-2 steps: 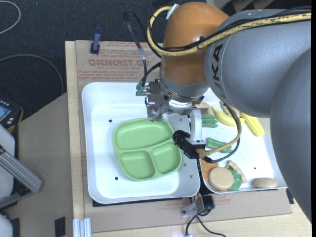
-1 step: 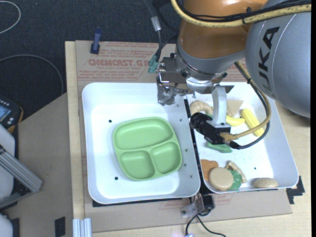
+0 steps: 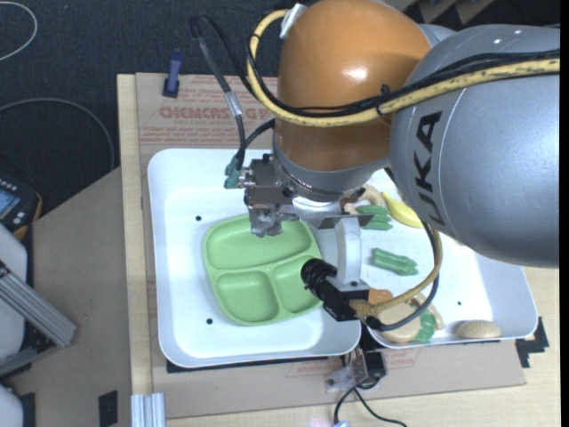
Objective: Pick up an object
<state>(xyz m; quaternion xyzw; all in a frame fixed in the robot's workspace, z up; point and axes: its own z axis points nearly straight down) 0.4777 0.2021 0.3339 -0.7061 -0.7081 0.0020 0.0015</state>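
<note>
Grey arm (image 3: 480, 140) over left bin (image 3: 173, 265) with green divided tray (image 3: 244, 274) (claw state hidden, cannot tell).

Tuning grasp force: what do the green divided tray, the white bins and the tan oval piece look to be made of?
Green divided tray: likely moulded plastic, smooth semi-matte, uniform colour with soft rounded dividers.
White bin: probably rigid plastic, faintly glossy, rounded rim.
Tan oval piece: unclear; matte, smooth, possibly wood or toy-food plastic; too small to tell.
</note>
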